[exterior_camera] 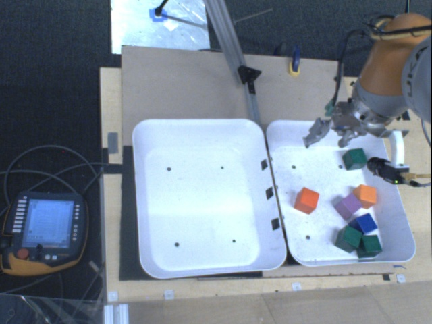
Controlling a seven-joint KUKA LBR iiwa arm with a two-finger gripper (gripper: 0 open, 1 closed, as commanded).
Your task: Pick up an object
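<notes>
camera view, claw [331, 136] spread open over right bin [294, 248], nothing gripped, green cube [354, 158] beside it

The claw [329, 135] hangs over the top of the right bin [297, 248], fingers spread, nothing between them. A green cube [354, 158] sits just below and right of it. Mid-bin, an orange cube [307, 200] lies alone. To its right cluster a purple cube [348, 206], a smaller orange one [366, 194], a blue cube [365, 223] and two dark green blocks [359, 241]. The left bin [145, 181] sits beside it on the bench [182, 79].
</notes>
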